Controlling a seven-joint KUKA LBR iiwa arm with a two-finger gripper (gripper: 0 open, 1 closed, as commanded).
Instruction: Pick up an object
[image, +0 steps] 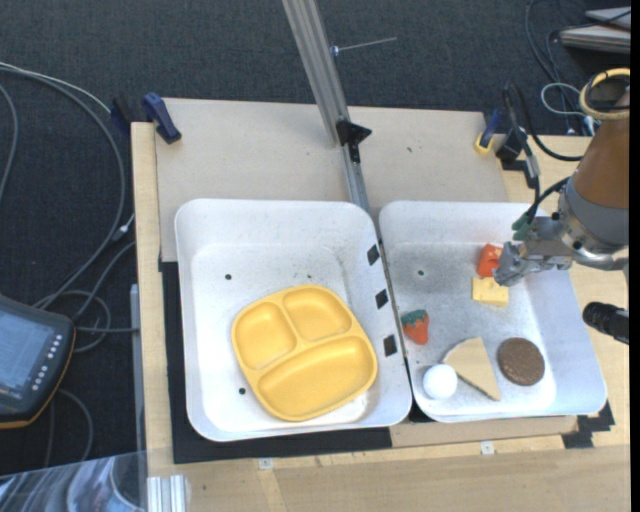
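While the grey arm with the orange band (603, 180) reaches in from the right edge of the frame, its two-finger gripper (510, 268) sits low over the upper middle of the right white plastic bin (440, 225); whether the fingers are spread or pressed together I can't tell from this angle. Gripper tip is just beside, possibly touching, a small orange-red block (487, 260) and right above a pale yellow cheese-like square (490, 291); nothing is visibly between the fingers. Lower in the same bin: a small red toy with a green top (416, 326) near the left wall, a white ball (439, 381) at the lower left, a tan wedge-shaped piece (476, 366) touching the ball, and a round brown disc (521, 361) just right of the wedge. Left white plastic bin (215, 225) holds a yellow three-compartment plastic plate (303, 351), lower centre of frame. Both bins sit side by side on the light wooden bench (250, 140).
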